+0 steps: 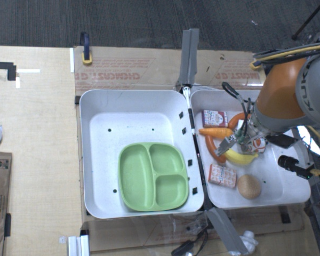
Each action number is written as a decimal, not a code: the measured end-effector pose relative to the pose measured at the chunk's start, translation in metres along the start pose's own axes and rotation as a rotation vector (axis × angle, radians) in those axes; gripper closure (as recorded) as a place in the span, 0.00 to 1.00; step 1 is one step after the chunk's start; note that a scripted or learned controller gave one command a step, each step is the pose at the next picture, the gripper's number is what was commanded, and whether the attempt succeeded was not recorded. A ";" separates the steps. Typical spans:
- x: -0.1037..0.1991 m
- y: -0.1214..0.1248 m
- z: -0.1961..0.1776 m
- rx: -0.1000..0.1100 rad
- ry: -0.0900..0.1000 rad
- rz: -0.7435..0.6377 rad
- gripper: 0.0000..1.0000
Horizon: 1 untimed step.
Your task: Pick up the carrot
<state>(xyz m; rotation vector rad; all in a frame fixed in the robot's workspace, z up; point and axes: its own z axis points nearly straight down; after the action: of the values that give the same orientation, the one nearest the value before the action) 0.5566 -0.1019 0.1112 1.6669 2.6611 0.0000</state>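
Camera view: tan bench (32, 159), dark carpet (122, 9) behind; jaws' (228, 144) state unclear, beside carrot (216, 133)

Matt green plastic tray (153, 176), glossy white bins (96, 143)

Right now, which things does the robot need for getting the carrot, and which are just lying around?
For the job:
carrot
tool
right bin

Just lying around:
banana
bread roll
two small cartons
green plate
left bin
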 end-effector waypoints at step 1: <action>-0.034 0.044 0.012 -0.008 -0.005 -0.299 0.00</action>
<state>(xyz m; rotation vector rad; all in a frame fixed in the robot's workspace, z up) 0.6106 -0.1131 0.0992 1.2487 2.8724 0.0061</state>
